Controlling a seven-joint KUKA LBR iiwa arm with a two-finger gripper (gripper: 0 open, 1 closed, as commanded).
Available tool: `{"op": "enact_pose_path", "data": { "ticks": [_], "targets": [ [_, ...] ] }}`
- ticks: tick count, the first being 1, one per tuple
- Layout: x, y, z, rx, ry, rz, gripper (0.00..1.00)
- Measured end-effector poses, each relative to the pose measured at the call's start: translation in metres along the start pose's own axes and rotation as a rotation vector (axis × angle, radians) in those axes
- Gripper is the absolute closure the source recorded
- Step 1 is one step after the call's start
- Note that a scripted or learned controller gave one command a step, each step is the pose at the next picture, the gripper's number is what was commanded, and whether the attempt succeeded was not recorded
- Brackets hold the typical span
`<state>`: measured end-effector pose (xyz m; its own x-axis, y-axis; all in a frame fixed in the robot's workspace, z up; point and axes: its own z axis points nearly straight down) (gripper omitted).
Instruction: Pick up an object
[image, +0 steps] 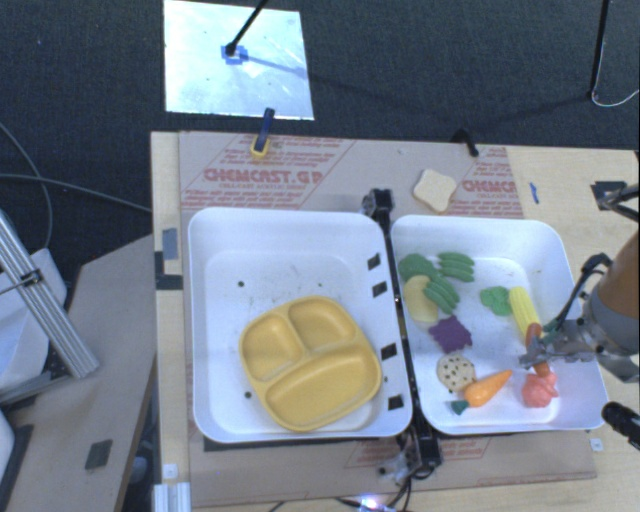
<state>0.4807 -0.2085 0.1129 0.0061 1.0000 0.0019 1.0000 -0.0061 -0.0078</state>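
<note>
I work in a robotics test lab. My counter is a board on dark carpet, bearing two white bins of toy food. Aluminium framing and loose cables surround it.

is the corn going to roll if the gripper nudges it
Probably: the corn looks like a smooth toy cylinder lying on its side on the flat bin floor. It likely rolls sideways, not lengthwise. It looks stiff and light, so the gripper could easily shove it.
</note>
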Motion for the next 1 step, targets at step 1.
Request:
{"op": "enact_pose_path", "data": {
  "ticks": [1],
  "targets": [
    [0.0020, 0.0059, -0.0008, -0.009, -0.002, -0.007, 0.00]
  ]
}}
